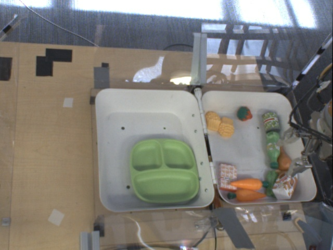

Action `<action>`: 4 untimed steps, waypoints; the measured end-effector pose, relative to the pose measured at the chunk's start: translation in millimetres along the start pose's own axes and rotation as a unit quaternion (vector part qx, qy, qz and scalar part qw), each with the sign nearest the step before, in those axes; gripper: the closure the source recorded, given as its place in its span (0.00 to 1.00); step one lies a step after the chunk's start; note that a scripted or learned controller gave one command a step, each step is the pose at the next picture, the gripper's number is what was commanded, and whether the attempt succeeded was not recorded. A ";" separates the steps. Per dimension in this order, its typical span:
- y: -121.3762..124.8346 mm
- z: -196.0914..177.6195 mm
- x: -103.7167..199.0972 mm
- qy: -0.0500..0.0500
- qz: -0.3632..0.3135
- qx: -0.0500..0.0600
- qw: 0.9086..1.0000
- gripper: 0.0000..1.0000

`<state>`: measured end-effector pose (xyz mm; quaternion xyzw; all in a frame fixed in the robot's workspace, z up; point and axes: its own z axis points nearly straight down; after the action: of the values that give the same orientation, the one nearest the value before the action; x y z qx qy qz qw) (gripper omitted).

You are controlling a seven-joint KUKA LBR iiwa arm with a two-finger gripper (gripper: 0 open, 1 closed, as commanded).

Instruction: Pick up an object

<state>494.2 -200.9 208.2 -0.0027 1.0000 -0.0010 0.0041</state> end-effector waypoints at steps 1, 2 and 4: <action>-5.6 117.3 -57.9 -0.006 -0.043 0.002 0.999 0.00; -3.6 104.0 -62.1 -0.012 -0.048 0.004 0.999 1.00; -2.6 123.1 -140.3 -0.003 0.019 -0.001 1.000 0.00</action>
<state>635.6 -203.0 86.3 0.0166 0.9998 0.0000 0.0067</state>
